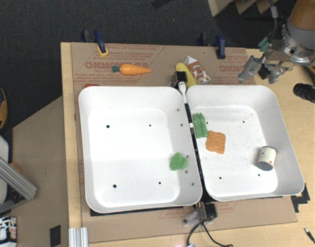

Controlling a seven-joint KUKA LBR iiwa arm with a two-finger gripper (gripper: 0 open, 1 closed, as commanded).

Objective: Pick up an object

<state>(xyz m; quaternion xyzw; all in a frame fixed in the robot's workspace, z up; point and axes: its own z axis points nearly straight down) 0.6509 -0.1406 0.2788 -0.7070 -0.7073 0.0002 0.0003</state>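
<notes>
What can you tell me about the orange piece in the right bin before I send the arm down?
The orange piece is a flat, lumpy-edged slab, matte and soft-looking like foam or rubber. It lies flat on the floor of the right bin, in its left half near the divider. Its upper left corner sits right by the lower end of the green strip; whether they touch is unclear. The gripper is up beyond the bin's far rim, away from it.
</notes>
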